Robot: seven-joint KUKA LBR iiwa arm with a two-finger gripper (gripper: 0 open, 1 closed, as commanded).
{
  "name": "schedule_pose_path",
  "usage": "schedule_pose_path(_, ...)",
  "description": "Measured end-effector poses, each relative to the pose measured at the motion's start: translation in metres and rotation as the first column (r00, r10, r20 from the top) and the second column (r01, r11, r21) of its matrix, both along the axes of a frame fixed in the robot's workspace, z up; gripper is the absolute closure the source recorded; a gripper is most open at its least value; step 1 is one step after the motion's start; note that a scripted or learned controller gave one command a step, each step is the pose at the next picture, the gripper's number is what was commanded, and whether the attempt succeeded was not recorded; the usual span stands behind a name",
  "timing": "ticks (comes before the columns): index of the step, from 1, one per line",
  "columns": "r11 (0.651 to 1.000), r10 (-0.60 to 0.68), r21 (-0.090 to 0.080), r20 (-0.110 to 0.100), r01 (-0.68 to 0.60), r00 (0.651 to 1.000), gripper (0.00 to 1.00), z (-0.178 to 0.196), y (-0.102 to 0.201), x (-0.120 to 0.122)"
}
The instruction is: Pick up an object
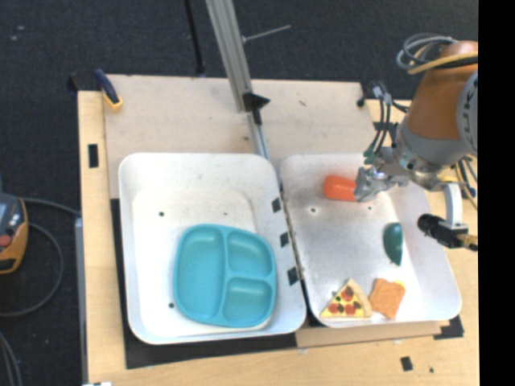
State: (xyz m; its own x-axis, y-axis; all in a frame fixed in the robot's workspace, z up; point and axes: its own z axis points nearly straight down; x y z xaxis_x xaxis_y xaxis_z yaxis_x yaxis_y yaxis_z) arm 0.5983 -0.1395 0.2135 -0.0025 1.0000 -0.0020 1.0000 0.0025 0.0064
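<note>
The bench (185,115) fills the middle, pale board on dark floor; on it sit two white bins side by side, the left bin (161,183) and the right bin (338,240), their inner edges touching; the arm (438,111) comes in from the right, orange band above grey wrist, hanging over the right bin's far corner; a slim metal post (229,47) rises from the back of the bench; in the left bin lies a teal tray (225,276), three compartments, toward the near side; over in the right bin, the gripper (370,185) is down at the far end, right against an orange carrot (339,187), and whether the claw is wide or closed on it I cannot tell; a pizza slice (348,302) rests by the near rim; just right of it an orange block (387,297); a dark green piece (393,242) lies near the right side.
</note>
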Motion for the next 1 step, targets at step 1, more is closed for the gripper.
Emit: schedule_pose_path(1, 1.0, 0.004, 0.003, -0.003, -0.004, 1.0, 1.0, 0.0104, 0.0428, 0.0004)
